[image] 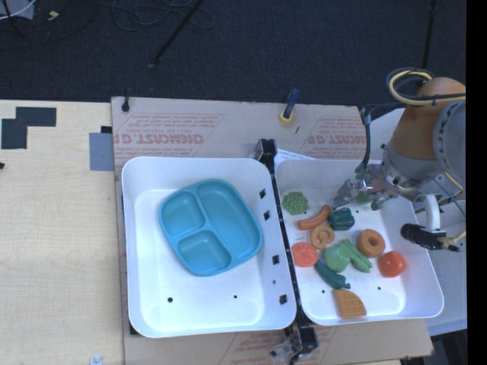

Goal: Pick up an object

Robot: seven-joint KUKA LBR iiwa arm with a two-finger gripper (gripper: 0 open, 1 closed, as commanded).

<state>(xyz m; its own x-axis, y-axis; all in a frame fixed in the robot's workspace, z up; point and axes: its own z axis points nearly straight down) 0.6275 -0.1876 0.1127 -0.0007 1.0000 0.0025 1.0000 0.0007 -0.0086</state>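
Note:
My gripper (359,192) hangs over the back of the right bin (426,299), below the arm's orange band. It sits just above and right of a dark green pepper (341,219) and an orange carrot (313,220). Nothing visible is held in it. Toy foods lie in this bin: a broccoli (295,202), a small ring (322,236), a brown donut (371,242), a red tomato (392,264), a red slice (304,254), light green pieces (335,258), a dark cucumber (331,274) and a tan wedge (350,304).
A blue divided plate (209,225) lies in the left bin (152,310). A black divider (280,234) with clips runs between the two bins. A black handle-like part (424,236) of the arm overhangs the right bin's right rim.

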